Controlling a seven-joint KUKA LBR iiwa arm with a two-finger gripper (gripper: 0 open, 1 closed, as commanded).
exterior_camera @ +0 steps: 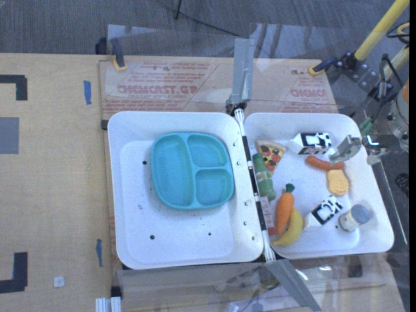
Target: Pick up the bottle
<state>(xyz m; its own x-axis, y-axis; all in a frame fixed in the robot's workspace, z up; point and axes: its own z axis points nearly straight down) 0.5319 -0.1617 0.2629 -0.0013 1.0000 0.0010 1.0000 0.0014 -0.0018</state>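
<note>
The bottle (264,177) is a small green one lying on its side in the right bin (374,239), pressed close along that bin's left wall, its length running parallel to the wall, with a pizza slice (272,155) at its far end and a carrot (284,208) just beside its near end. It looks like a light, stiff plastic toy with a smooth, rounded body, so it would likely roll or slip if pinched off-centre; the safest hold is probably across the middle of its body, fingers closing on the two long sides. The wall on one side leaves little room for a finger there, which could make the approach awkward. The tool (349,147) hovers over the far right part of the same bin, near a sausage (318,164) and a black-and-white carton (314,142), well apart from the bottle; whether its fingers are apart or together cannot be told. A teal divided plate (192,170) sits in the left bin (130,239).
</note>
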